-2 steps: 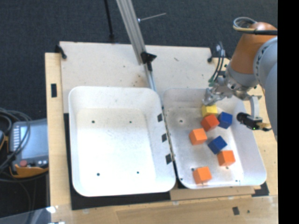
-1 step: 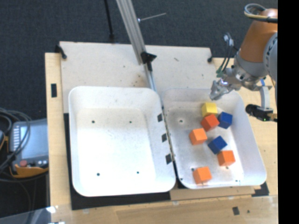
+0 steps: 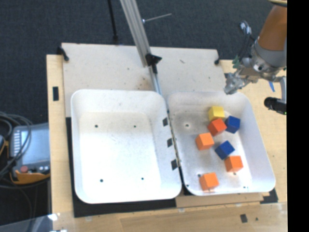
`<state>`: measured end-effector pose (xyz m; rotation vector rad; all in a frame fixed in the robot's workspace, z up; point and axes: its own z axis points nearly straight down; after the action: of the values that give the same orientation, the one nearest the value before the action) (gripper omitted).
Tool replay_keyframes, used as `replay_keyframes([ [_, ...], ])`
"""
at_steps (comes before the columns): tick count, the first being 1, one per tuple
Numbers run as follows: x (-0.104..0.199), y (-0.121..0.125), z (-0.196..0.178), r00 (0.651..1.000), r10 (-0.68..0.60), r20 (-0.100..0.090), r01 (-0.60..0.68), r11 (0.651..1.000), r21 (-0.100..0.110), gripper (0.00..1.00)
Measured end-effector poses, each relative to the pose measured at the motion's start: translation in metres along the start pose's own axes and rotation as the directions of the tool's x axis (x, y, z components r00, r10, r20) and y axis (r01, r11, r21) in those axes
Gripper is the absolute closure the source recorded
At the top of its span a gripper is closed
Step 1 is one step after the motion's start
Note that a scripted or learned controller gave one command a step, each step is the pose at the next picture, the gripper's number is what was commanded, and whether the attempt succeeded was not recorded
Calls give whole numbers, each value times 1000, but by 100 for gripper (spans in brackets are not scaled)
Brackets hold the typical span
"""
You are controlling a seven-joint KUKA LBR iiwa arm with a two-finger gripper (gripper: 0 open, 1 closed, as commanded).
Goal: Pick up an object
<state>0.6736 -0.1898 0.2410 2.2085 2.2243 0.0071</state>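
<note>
Gripper above right bin's far rim, finger state can't tell, nothing visibly held, yellow cube, orange and blue cubes in right bin

— What does the arm look like from above?
— A thick rounded grey KUKA arm with a broad orange band wrapping the segment above the wrist; a pale ring caps that segment at the very top of the view
— And below the band?
— A grey collar, then a cluttered wrist block in metallic grey, with small green and blue fittings on its sides and a thin looped cable standing off to one side
— The tool end?
— A small silvery two-finger gripper, blurred, of dull metal; its detail is too soft to read
— Any markings?
— None legible
</note>
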Motion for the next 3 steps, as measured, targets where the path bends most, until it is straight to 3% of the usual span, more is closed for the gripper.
replay_keyframes([
  [1, -1, 0, 37, 1000, 1, 1, -1, 1000, 10, 100],
  [3, 101, -14, 8, 1000, 0, -4, 0, 1000, 7, 100],
])
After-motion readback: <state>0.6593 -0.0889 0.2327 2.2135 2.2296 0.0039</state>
